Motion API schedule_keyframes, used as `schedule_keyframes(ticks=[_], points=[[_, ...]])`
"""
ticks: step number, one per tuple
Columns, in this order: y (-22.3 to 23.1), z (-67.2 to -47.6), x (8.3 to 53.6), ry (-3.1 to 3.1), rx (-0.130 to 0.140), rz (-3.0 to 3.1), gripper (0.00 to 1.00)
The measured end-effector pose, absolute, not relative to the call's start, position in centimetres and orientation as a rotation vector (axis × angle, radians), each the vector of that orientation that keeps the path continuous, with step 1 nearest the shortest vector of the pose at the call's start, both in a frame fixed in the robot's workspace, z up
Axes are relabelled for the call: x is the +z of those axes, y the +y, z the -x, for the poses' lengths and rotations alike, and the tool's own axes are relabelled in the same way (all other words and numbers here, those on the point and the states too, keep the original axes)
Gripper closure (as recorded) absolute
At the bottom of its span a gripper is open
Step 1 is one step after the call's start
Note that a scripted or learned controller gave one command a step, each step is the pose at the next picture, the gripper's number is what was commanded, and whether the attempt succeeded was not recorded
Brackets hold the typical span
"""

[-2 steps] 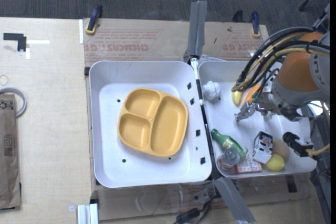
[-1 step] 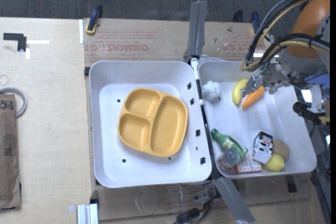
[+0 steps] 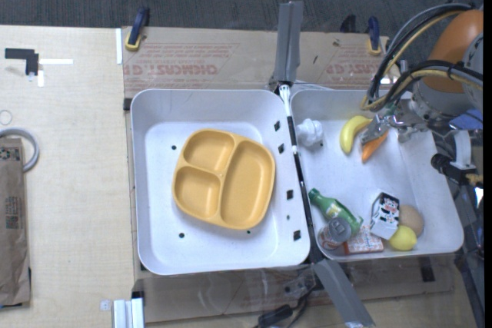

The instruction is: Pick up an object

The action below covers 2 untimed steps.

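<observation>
My gripper (image 3: 382,125) hangs low over the upper part of the right bin (image 3: 430,180), reaching in from the right. Its tip is at the top end of an orange carrot (image 3: 371,147), which slants down to the left; whether the two touch is unclear. Just left of the carrot is a yellow banana (image 3: 351,133). A white crumpled object (image 3: 310,132) sits at the bin's upper left. Along the front lie a green bottle (image 3: 332,207), a small white carton (image 3: 384,214), a lemon (image 3: 403,239) and a tan round object (image 3: 413,220).
The left bin (image 3: 154,188) holds a yellow divided plate (image 3: 224,178). A grey post (image 3: 288,42) rises at the divider between the bins. Cables (image 3: 407,50) loop above the wrist at the right. A brown paper bag (image 3: 11,219) lies at the far left of the bench.
</observation>
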State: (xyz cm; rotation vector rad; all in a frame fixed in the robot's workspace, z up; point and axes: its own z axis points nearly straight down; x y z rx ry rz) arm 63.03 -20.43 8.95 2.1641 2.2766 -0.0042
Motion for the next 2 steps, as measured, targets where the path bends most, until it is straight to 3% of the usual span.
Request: schedule_keyframes(ticks=[1,2], points=[[-20.4,-63.1,9.6,2.279,-0.010,-2.162,1.00],[-20.2,-62.1,19.7,2.362,-0.004,-2.071,1.00]])
